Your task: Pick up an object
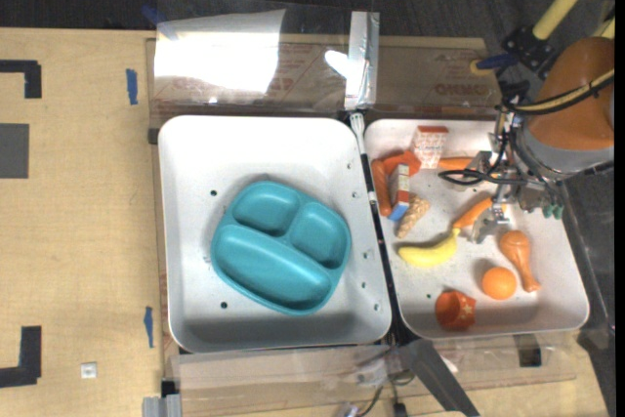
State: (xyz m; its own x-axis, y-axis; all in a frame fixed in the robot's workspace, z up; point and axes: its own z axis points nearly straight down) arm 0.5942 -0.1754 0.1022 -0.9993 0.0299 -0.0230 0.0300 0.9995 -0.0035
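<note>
Orange toy food fills your right bin [576, 308]; that is where the pickable things lie. Nearest the gripper [491, 218] you have a carrot [472, 210], lying slantwise just below the fingertips, with a yellow banana [430, 252] beside it to the left. You cannot tell from this view whether the fingers are apart or together, or whether they touch the carrot; the tool is small and dark against the clutter.

Below and right of the gripper: a drumstick-shaped piece [519, 256], and just under it a round orange [499, 282]. A reddish cup-like piece [455, 309] sits near the bin's front edge. Toward the bin's upper left you see a small white-and-red carton [429, 144], a red-orange packet [395, 181] and a tan, speckled bar [414, 213] close together against the divider side.

The arm [576, 107] comes in from the right, orange band above the wrist, cables looped around it.

Your left bin [186, 151] holds a teal divided tray [281, 245], three compartments, set at an angle near the middle.

Behind both bins, a clear plastic sheet [254, 63] with glare on it. Tan bench surface [73, 210] to the left, blue tape marks along it.
</note>
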